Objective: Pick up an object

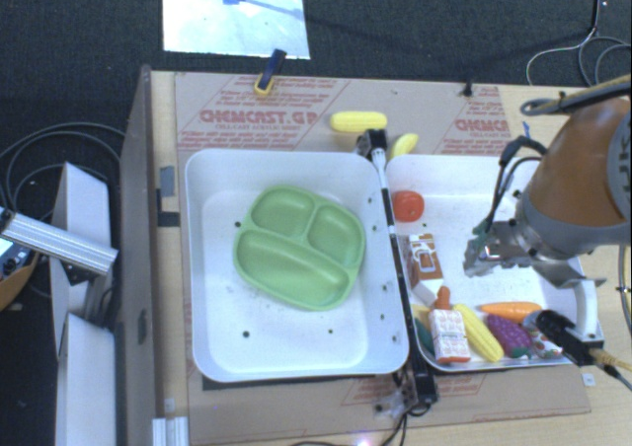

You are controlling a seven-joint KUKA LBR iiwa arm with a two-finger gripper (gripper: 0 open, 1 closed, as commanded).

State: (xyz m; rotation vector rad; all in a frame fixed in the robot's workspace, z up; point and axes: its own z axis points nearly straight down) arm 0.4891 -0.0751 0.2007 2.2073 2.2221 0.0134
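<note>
The right bin (464, 187) holds a red tomato (408, 204) near its back left. A small brown and white box (425, 257) lies against its left wall. At the front lie a white and red bottle (447, 331), a yellow corn cob (481, 332), a purple eggplant (509, 334) and an orange carrot (512, 311). My gripper (486, 255) hangs over the middle of the right bin, right of the box and above the carrot. Nothing shows in its grasp.
The left bin (217, 335) bears a green divided plate (299, 247). Two yellow pieces (357, 121) (403, 145) lie on the cardboard behind the bins. The arm's orange band (583, 153) and grey wrist cover the right bin's right side. Cables run at the right.
</note>
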